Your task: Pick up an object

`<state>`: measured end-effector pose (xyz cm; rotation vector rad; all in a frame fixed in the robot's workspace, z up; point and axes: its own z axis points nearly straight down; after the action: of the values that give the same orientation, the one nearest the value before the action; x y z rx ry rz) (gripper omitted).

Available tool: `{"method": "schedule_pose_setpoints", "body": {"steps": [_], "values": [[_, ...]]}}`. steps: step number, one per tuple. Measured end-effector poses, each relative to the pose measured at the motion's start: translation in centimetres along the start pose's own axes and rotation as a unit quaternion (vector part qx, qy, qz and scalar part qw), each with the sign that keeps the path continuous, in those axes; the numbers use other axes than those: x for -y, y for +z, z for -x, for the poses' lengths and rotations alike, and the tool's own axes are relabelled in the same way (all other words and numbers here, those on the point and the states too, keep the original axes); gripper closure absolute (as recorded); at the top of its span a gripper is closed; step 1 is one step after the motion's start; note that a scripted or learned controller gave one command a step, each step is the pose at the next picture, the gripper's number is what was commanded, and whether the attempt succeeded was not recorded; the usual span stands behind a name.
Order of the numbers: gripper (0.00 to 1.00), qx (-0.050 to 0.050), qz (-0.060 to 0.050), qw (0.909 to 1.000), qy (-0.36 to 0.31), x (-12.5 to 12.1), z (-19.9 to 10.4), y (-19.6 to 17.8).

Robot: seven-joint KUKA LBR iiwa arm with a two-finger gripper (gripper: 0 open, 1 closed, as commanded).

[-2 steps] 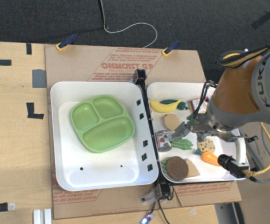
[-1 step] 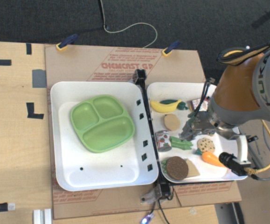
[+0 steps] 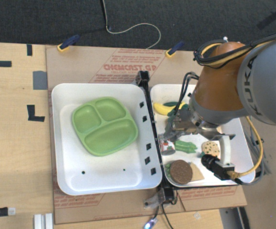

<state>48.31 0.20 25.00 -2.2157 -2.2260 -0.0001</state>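
Over the right bin [image 3: 242, 142], the gripper [image 3: 176, 133] hung near a banana [image 3: 162, 109] and a green toy [image 3: 185, 147]; jaw state could not be determined.

Robotics lab, taped bench [image 3: 14, 128], white bins [image 3: 61, 128]

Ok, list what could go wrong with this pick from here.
1. The right bin is crowded: the gripper sits low among a banana, a green toy and a brown round item, so it may nudge a neighbour or grab two things.
2. The gripper works close to the divider between the bins and could bump it.
3. The arm hides part of that bin, so a miss may be hard to see.
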Motion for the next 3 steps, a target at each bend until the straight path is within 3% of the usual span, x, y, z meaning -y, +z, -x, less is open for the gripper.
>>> {"method": "schedule_pose_setpoints", "body": {"steps": [1,2,3], "values": [[1.00,0.000,0.001,1.0000,-0.001,-0.1,-6.4,-6.5],[1.00,0.001,0.003,1.0000,0.003,-0.1,-1.5,-14.4],[1.00,0.001,-0.006,1.0000,0.005,0.1,3.2,-0.5]]}}
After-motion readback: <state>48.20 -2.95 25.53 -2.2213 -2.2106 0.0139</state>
